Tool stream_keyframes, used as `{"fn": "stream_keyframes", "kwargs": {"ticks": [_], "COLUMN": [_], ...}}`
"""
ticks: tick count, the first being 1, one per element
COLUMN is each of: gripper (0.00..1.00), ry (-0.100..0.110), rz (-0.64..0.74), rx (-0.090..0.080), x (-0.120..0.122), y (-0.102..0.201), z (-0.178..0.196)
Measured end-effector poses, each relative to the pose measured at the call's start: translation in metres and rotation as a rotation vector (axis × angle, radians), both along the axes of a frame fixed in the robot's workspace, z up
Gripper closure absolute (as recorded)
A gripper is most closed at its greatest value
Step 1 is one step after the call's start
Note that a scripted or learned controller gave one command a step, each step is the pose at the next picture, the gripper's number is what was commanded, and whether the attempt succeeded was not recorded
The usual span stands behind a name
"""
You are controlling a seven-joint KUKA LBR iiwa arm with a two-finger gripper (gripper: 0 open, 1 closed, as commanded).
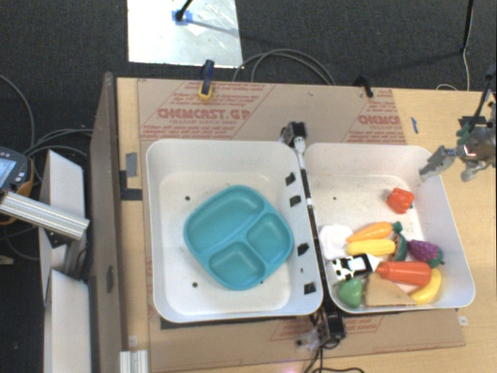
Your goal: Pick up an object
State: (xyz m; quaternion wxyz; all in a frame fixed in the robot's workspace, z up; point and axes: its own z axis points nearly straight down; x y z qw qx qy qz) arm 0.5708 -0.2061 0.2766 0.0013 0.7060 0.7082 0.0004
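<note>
1. Hovering at the frame's 3 o'clock edge, the gripper [454,164] sits over the right bin's [342,173] far right rim; its grey fingers are spread apart with nothing between them, touching no toy.
2. The toys crowd the right bin's 5 o'clock corner: a glossy red pepper [401,200] lies apart at 2 o'clock of the heap.
3. In the heap lie smooth plastic pieces: corn [371,246], a carrot [404,271], a banana [429,287], knobbly purple grapes [424,250].
4. The left bin [175,177] holds a teal tray [238,236], rounded, with three compartments, matte.
</note>
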Motion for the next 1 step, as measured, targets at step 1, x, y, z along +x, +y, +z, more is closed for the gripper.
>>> {"fn": "stream_keyframes", "kwargs": {"ticks": [1], "gripper": [0.0], "ry": [0.002], "rz": [0.004], "rx": [0.001], "x": [0.0518], "y": [0.001], "z": [-0.1053]}}
